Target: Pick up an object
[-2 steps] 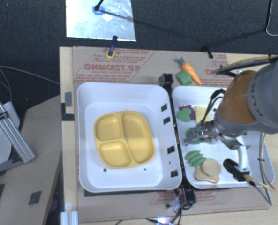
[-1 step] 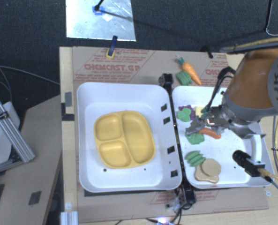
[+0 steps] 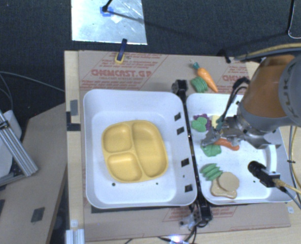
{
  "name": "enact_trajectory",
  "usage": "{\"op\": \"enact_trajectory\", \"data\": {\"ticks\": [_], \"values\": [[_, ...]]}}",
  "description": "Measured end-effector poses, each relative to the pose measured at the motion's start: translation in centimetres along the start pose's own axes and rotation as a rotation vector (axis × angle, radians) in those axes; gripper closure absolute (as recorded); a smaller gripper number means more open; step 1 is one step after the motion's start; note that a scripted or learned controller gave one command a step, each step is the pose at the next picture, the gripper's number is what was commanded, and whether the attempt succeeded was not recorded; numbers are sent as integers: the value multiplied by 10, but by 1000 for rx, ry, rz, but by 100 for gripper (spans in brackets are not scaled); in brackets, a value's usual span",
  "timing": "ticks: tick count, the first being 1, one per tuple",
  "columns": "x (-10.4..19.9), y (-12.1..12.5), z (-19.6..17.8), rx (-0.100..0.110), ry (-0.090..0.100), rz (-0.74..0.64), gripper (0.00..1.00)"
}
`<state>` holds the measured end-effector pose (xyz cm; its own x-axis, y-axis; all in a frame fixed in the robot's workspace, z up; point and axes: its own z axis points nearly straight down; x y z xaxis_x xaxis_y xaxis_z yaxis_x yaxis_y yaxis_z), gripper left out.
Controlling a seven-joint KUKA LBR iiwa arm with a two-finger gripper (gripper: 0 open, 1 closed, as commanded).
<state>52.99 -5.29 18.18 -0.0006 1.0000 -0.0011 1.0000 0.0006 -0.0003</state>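
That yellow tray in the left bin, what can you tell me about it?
The yellow tray looks like smooth moulded plastic, roughly square with rounded corners. Raised ridges split it into three shallow compartments: two smaller ones on the left, one above the other, and a longer one on the right. It lies flat, turned slightly askew, near the middle of the left white bin, resting on the bin's floor.

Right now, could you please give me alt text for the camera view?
The arm's hand is low in the right bin over toy food, near an orange piece. The left bin holds a yellow divided plate; a toy carrot lies outside.
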Motion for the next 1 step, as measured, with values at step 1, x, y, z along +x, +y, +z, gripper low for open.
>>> {"op": "enact_trajectory", "data": {"ticks": [1], "values": [[1,0,-13,-3,1,-4,100]]}}
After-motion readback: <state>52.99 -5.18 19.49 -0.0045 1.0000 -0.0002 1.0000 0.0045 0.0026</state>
